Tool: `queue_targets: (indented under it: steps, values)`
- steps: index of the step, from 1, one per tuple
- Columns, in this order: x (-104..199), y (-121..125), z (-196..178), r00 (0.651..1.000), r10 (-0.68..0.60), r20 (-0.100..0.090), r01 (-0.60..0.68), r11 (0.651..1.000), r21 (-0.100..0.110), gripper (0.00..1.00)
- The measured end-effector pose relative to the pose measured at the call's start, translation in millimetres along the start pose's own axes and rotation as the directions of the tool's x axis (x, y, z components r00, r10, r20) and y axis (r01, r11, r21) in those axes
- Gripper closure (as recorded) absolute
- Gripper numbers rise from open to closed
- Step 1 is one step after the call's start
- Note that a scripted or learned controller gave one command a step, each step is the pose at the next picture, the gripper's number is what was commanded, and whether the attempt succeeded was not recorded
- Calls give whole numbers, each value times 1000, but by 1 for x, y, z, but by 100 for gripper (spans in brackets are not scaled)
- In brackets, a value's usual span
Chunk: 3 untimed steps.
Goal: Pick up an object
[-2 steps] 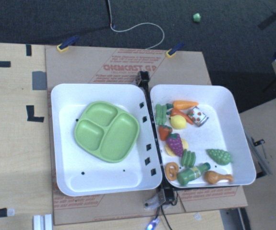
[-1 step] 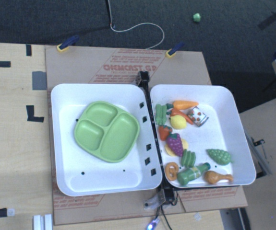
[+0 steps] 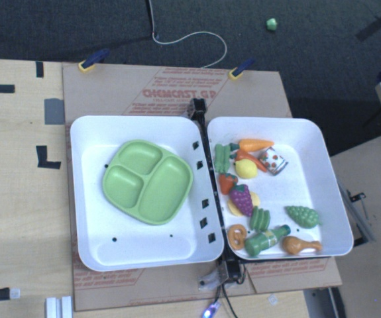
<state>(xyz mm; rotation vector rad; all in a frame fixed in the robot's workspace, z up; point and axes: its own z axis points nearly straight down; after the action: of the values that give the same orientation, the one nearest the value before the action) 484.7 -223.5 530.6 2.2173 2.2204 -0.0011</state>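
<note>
Whether the pincer is open or closed cannot be told from this view, and nothing can be called gripped. Since the arm enters from 3 o'clock, the nearer container is the shallow white plastic bin on the right (image 3: 324,152), which holds all the toy food. I judge the easiest targets to be those toward its 3 to 5 o'clock side. These are the knobbly green plastic vegetable (image 3: 301,215), lying apart from the rest, and the tan plastic chicken drumstick (image 3: 299,246) at 5 o'clock, whose long axis runs roughly 3 to 9. Just beside the drumstick, toward 9 o'clock, lies the dark green toy bottle (image 3: 266,239), slanted from 8 toward 2. The crowded pile sits further in, against the bin's 9 o'clock wall. It includes the purple toy grape bunch (image 3: 241,199), the yellow toy lemon (image 3: 246,169), the orange toy carrot (image 3: 255,144) and the small red-and-white toy packet (image 3: 273,161), whose label is too small to read. Beyond the divider, the left white bin (image 3: 84,177) carries a light green divided plastic plate (image 3: 148,181). Under both bins, the cardboard sheet on the desk (image 3: 177,93) bears red print that looks like "CHEMCAST GP".
</note>
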Motion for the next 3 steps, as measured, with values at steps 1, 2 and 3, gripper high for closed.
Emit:
queue_targets:
  steps: [1,2,3]
  values:
    - [1,1,-10,1000,-1,1,1,1000,-1,100]
    - [1,2,-20,1000,-3,3,3,1000,-1,100]
    - [2,3,-30,1000,-4,4,4,1000,-3,100]
